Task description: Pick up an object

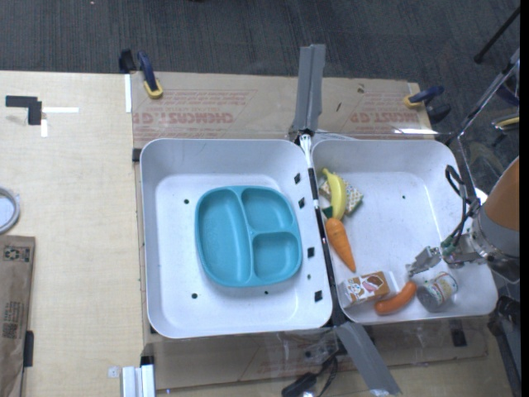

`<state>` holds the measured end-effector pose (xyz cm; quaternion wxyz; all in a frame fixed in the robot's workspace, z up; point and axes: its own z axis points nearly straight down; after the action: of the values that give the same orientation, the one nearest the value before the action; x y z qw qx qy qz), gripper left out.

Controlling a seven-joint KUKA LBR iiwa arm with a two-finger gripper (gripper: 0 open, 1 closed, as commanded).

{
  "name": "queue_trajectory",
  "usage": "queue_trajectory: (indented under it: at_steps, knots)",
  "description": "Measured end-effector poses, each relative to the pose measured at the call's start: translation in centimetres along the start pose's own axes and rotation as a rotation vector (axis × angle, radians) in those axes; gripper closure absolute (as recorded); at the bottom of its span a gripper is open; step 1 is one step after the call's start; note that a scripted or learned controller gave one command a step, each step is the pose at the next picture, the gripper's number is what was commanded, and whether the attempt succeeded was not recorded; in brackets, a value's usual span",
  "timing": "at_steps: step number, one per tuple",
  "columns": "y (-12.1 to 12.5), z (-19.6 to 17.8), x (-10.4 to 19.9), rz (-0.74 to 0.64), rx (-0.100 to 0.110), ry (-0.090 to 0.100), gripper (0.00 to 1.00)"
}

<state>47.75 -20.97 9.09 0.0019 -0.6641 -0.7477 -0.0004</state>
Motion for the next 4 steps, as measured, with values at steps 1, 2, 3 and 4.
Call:
queue_trajectory:
  at_steps: [1, 2, 3, 4]
  knots:
    - [0.1, 0.1, 1.5, 0.127, 0.001, -0.001, 0.0]
    - [0.2, -0.1, 0.4, 0.227, -0.001, 0.005, 0.0]
    - [0.0, 0.0, 0.6, 0.179, 0.001, -0.002, 0.0]
    - [0.1, 0.0, 0.6, 0.195, 0.0, 0.0, 0.0]
